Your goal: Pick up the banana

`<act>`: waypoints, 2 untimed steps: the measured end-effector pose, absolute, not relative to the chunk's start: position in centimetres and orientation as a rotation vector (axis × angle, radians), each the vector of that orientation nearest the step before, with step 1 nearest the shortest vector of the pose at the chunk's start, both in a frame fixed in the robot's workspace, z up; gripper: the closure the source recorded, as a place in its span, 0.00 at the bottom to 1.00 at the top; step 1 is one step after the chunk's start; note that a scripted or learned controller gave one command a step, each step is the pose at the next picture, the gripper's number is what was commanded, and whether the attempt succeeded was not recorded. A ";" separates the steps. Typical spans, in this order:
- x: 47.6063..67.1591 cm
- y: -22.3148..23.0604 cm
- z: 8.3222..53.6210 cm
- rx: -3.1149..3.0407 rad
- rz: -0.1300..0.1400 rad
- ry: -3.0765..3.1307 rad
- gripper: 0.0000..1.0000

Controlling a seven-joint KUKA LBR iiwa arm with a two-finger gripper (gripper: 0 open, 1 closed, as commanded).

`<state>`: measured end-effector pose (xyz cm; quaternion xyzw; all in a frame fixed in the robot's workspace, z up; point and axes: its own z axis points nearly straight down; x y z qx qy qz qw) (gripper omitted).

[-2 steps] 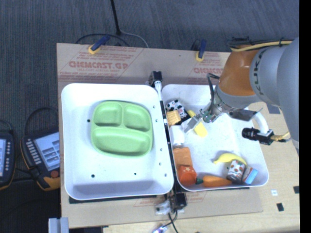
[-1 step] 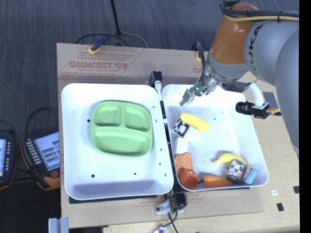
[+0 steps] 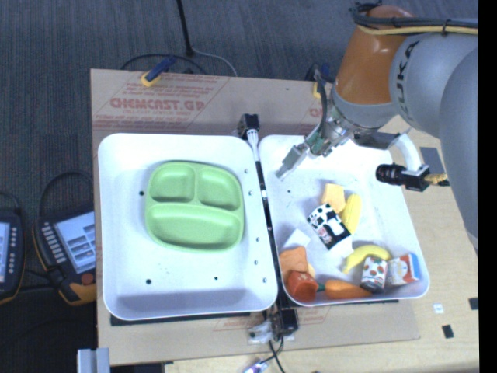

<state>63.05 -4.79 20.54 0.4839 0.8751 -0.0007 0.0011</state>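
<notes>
Grey arm with orange band reaches in from the right, wrist angled down-left over the upper part of the right white bin [image 3: 272, 208]. Two-finger gripper [image 3: 291, 162] hangs above bare bin floor with nothing between its fingers; whether they are spread or closed, cannot tell. Both bins rest on a brown cardboard sheet [image 3: 155, 103] over dark carpet; a green three-compartment plastic tray [image 3: 194, 207] lies in the left white bin [image 3: 116, 208]. Small yellow curved banana [image 3: 365, 256] lies near the right bin's lower right corner, well apart from the gripper, beside a black-and-white carton [image 3: 329, 225] and an orange carrot [image 3: 345, 289]. Banana's long axis runs roughly left-right, arching upward, ends pointing down.
</notes>
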 end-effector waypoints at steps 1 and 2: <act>66.1 -9.8 24.5 1.359 -0.002 2.828 0.00; 54.8 -17.1 16.8 1.400 -0.005 2.815 0.00</act>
